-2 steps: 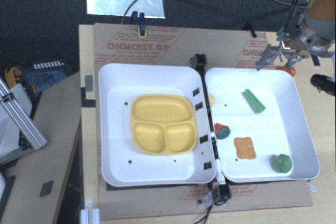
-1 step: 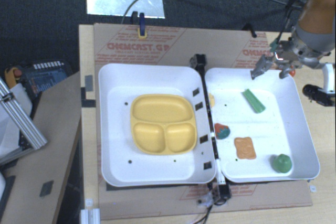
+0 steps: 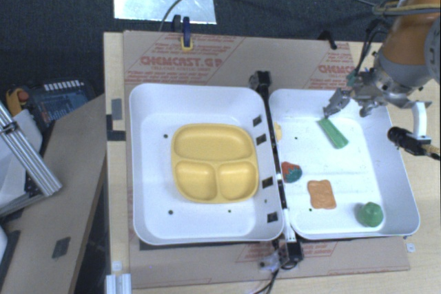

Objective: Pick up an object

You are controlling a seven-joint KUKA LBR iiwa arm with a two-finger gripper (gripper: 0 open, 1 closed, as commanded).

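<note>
The green stick-shaped piece (image 3: 333,132) lies tilted on the floor of the right bin (image 3: 393,169), in its upper half. My hand (image 3: 348,101) hangs at the bin's upper rim, just above and beside the top end of that piece; I cannot tell whether it touches it. How far my hand is open I cannot tell, and nothing is seen gripped in it. Lower in the same bin: a tan waffle-like square (image 3: 321,193) near the middle, a round green object (image 3: 370,214) in the lower right corner, and a small red and teal item (image 3: 291,171) near the divider. A small yellow bit (image 3: 278,130) sits at the left wall. The left bin (image 3: 148,113) carries a yellow three-compartment tray (image 3: 213,162). Both bins rest on the cardboard-covered surface (image 3: 227,57)
</note>
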